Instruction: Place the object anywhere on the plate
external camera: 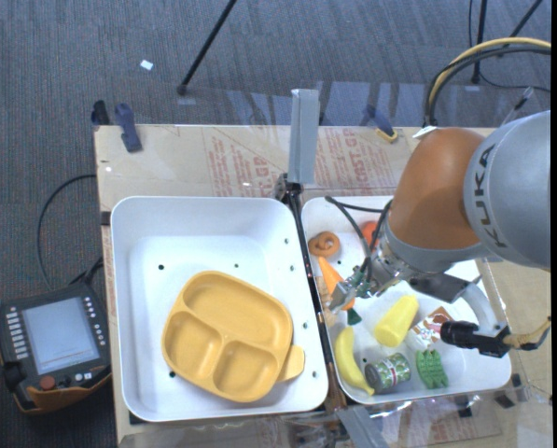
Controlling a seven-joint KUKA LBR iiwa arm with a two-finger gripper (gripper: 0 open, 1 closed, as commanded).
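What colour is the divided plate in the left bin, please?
Yellow-orange all over; the plate shows best in the camera view.

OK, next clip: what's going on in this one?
A grey and orange arm reaches in from the right over the right bin, its gripper low among the toy food by the carrot. A banana, a yellow corn piece, a can and a donut lie around it. The yellow divided plate sits in the left bin with nothing on it yet.

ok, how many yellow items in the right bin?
2: a banana along the near-left edge, and a yellow block just right of it, mid-bin. The arm covers part of the bin, so more could be hidden.
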